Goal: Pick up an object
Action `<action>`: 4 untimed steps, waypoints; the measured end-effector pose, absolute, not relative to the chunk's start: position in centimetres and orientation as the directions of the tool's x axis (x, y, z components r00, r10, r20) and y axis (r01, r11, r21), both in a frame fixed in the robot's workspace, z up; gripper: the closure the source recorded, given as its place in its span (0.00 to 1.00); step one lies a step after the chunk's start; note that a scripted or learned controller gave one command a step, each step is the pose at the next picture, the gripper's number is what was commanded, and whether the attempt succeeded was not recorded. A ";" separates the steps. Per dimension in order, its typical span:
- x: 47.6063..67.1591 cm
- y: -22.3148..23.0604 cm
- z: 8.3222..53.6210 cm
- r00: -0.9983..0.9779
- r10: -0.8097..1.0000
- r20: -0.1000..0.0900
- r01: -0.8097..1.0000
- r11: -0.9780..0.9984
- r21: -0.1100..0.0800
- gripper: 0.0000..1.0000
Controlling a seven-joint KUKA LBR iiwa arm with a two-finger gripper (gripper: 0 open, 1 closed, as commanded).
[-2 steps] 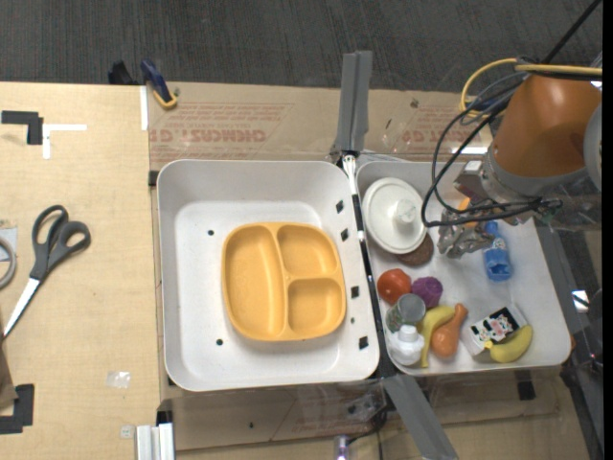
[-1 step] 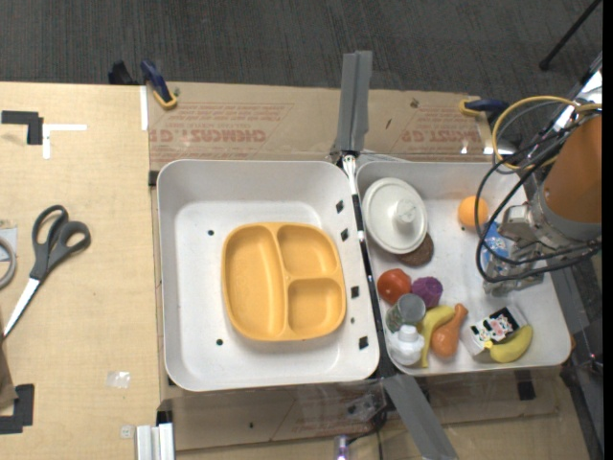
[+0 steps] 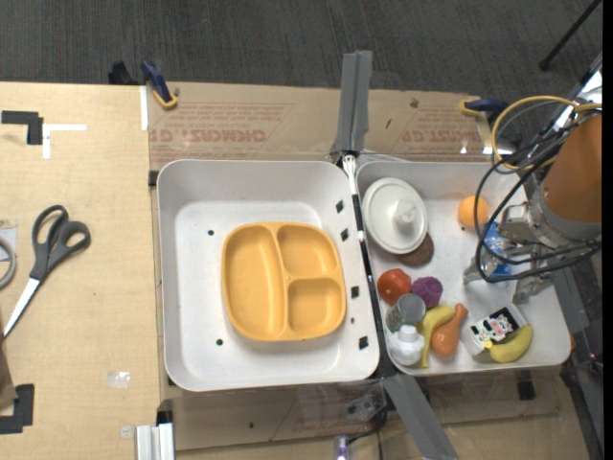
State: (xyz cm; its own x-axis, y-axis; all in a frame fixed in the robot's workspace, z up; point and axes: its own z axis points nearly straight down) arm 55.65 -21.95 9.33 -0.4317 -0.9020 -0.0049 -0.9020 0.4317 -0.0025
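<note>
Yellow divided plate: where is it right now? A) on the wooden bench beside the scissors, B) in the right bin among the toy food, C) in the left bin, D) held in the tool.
C: the yellow divided plate lies flat on the floor of the left bin, with the toy food in the right bin across the divider.

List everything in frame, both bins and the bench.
Shallow white plastic bins: 2, side by side.
Yellow three-compartment tray: 1, left bin.
White round lidded bowl: 1, right bin, rear.
Orange ball: 1, right bin, rear.
Red tomato: 1, beside purple toy.
Yellow bananas: 2, right bin, front.
Orange carrot: 1, front.
Black-handled scissors: 1, bench, left.
Gripper: 1, grey, over right bin.
</note>
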 end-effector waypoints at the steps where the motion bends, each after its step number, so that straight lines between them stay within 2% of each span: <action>1: 65.6 -21.6 9.5 -0.463 -0.886 -0.006 -0.886 0.463 -0.006 0.00; 2: 65.3 -21.7 9.5 -0.318 -0.948 -0.008 -0.948 0.318 -0.003 0.00; 3: 63.9 -19.4 9.4 -0.299 -0.954 -0.005 -0.954 0.299 -0.003 0.00; 4: 59.7 -19.5 9.3 -0.351 -0.936 -0.004 -0.936 0.351 -0.002 0.00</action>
State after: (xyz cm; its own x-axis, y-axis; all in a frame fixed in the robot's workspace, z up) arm 59.72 -19.51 9.29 -0.3510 -0.9364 -0.0037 -0.9364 0.3510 -0.0024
